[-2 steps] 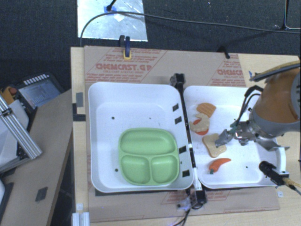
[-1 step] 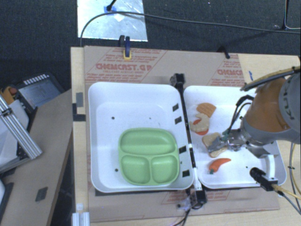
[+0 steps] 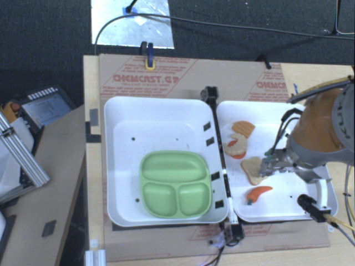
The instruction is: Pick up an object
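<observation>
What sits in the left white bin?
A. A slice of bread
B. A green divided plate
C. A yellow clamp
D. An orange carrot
B: the green divided plate lies alone in the left bin, while the orange carrot and the bread-like slice lie in the right bin, near the gripper.

One fixed camera looks down at a slant from above the worktop (image 3: 183,71), far enough to take in both shallow white plastic bins: the left (image 3: 125,126) and the right (image 3: 277,201), plus surrounding dark floor (image 3: 44,32).
</observation>
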Controlling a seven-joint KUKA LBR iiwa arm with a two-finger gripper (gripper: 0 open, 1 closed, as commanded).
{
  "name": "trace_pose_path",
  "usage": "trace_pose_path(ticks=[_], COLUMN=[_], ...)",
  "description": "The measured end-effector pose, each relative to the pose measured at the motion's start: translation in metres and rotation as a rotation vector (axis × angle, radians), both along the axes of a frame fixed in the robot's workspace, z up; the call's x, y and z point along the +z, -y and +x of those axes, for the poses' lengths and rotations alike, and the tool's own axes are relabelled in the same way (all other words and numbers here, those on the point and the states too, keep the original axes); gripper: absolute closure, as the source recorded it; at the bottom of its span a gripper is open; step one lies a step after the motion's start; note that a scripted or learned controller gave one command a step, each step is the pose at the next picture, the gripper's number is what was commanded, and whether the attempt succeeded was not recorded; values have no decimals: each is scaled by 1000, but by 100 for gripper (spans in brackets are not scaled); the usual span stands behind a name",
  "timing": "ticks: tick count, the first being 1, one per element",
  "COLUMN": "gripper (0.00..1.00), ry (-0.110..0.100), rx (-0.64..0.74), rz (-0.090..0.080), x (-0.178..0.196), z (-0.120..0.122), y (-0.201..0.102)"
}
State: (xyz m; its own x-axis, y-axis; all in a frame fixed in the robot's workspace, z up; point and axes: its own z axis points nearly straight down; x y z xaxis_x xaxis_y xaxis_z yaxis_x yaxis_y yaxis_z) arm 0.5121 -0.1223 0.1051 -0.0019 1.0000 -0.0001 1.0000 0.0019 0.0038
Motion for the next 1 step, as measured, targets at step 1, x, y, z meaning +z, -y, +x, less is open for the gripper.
trace_pose_path(ticks=[1], gripper=[100], ry=[2], rx=[2], rz=[-1], x=[47], z=[0], y=[-8])
